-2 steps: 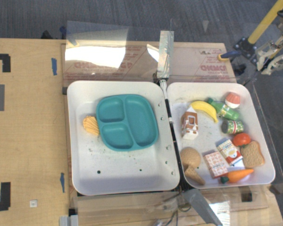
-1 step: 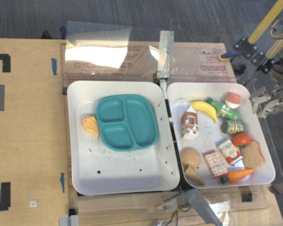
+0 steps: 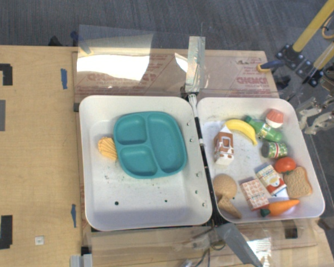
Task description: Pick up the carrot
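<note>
At the view's right edge, just outside the right bin's (image 3: 314, 202) far rim, I saw pale metal parts that I took for the gripper (image 3: 318, 118). It was too small and cluttered for me to tell whether it was spread or pressed together. I saw nothing held in it, and it was well apart from the carrot (image 3: 282, 207).

The carrot lay in the right bin's front right corner. It was orange, with a green stub at its left end and its tip pointing right and slightly up. It lay nearly flat along the front rim, close to it.

The corner was crowded. A red checked box (image 3: 254, 192) sat just beside the green stub, a small carton (image 3: 270, 179) just behind the carrot's middle, and a bread slice (image 3: 298, 182) just behind its tip. A tomato (image 3: 285, 164) lay farther back. The barest floor I saw was mid-bin, between the banana (image 3: 240, 130) and the carton.
</note>
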### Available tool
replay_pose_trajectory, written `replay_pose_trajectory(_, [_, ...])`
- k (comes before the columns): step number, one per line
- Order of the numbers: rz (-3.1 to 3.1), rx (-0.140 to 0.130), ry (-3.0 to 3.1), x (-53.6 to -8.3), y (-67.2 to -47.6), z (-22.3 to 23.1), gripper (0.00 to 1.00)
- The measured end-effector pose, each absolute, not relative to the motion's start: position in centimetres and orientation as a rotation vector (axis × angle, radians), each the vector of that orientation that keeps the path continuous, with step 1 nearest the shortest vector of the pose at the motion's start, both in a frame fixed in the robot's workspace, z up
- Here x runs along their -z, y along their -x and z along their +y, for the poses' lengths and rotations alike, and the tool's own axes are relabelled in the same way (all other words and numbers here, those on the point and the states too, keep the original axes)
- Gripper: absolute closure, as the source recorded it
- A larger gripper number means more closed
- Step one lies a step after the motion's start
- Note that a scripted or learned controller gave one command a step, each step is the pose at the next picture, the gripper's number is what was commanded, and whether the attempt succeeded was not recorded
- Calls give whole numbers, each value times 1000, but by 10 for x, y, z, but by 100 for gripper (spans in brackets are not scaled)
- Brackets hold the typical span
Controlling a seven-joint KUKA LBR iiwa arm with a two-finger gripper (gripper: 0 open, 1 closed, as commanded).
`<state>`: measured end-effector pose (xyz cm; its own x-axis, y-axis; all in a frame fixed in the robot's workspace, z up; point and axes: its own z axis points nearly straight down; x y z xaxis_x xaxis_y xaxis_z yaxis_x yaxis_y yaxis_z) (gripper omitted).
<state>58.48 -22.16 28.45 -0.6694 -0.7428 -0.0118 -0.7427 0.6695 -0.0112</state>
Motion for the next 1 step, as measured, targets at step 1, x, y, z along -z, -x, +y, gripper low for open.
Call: replay_pose_trajectory(1, [2849,14,1264,-297,-587,-221,100])
